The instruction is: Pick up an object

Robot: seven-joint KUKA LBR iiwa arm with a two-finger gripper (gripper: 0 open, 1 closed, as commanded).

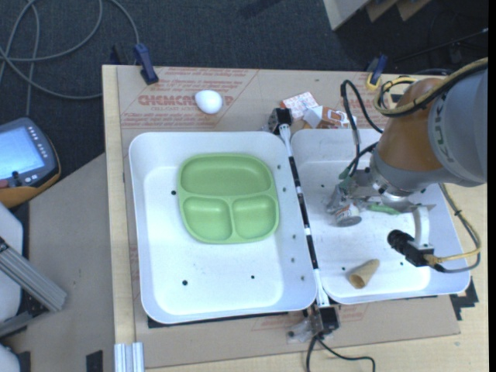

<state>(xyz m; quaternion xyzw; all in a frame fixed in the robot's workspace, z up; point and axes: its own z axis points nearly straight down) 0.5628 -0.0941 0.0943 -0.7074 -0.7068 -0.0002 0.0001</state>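
Nearest us in the right white bin (446, 281) we see a small tan cone-shaped object (363, 272), lying on its side near the front rim and apart from everything else. Just behind it, the two-finger gripper (345, 204) is low over the bin floor, against a small grey metallic cylinder-like object (346, 217); whether it grips that object we cannot tell. The grey arm with its orange band (415, 142) reaches in from the right above it. In the left white bin (147, 231) a pale green three-compartment plastic tray (229, 197) lies flat. Farther back, on the cardboard-covered bench (116, 208), rests a white egg-shaped object (208, 101).
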